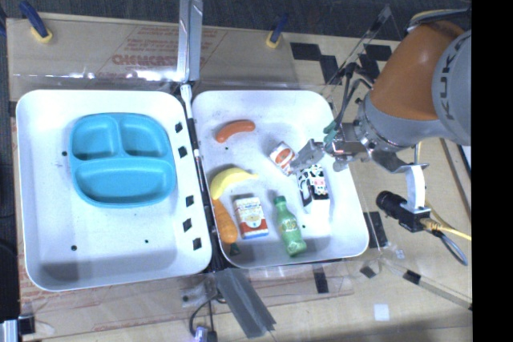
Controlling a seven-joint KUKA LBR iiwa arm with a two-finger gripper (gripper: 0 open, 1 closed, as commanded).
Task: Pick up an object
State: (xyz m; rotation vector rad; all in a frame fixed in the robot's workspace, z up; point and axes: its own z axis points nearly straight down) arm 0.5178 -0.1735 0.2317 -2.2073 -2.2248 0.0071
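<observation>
Your claw (309, 158) over the right bin (210, 104) near its right rim, grip unclear, six items crowded below, one blue tray (123, 158) in the left bin (32, 196).

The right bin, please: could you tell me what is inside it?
The right bin holds a sausage, banana, carrot, carton, green bottle, and cow-patterned box. The tool covers part of a small red-and-white packet.

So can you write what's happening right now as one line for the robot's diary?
step: reaching | gripper: low in right bin, between small red-and-white pack and black-and-white carton | held: nothing seen | left bin: blue tray
</observation>
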